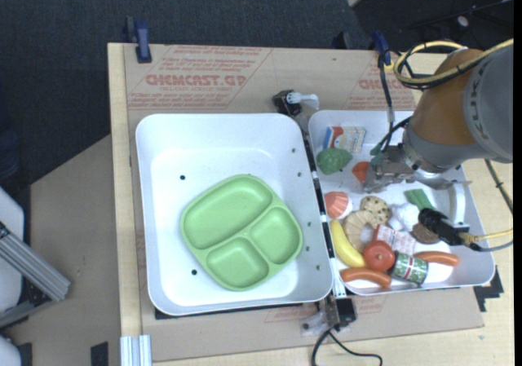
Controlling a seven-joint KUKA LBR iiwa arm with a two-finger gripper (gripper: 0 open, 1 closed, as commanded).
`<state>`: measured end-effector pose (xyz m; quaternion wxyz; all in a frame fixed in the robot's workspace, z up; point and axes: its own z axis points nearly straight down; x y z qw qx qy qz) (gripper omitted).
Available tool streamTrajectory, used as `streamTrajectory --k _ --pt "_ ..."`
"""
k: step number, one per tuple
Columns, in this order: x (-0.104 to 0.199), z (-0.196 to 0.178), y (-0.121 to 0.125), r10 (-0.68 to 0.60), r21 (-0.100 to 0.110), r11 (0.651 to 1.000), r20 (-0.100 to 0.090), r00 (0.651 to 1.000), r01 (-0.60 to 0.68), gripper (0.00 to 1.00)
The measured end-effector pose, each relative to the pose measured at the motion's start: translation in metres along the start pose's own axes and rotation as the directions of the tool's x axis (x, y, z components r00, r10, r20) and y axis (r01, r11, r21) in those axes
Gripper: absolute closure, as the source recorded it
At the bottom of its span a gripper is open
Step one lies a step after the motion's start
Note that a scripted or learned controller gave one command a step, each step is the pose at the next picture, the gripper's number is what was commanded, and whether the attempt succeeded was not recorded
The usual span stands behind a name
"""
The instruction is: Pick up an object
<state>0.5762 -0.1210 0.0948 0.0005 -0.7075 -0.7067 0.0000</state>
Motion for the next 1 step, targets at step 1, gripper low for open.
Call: streamTrajectory --k 1 --pt "-0.0001 0.0006 -0.0002 0.000 0.001 1.000 0.000 1.000 0.000 0.00"
